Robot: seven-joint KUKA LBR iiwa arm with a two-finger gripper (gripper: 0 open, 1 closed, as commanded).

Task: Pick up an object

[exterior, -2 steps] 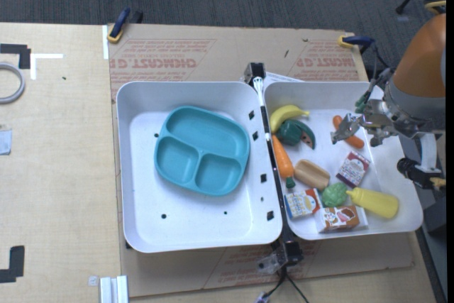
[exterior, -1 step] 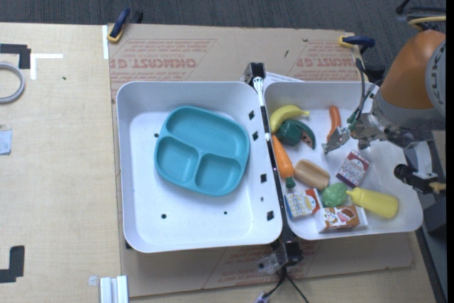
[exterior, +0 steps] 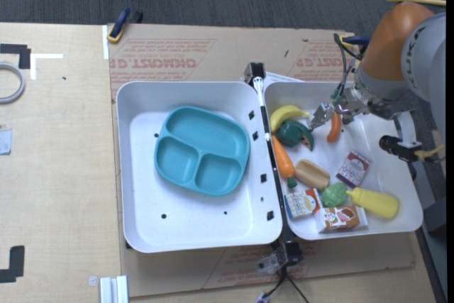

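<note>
Tool (exterior: 328,113) beside one orange chili (exterior: 334,126)

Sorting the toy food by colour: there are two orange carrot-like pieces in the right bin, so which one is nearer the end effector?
The small orange piece by the end effector; the longer carrot lies along the bin's left wall.
</note>
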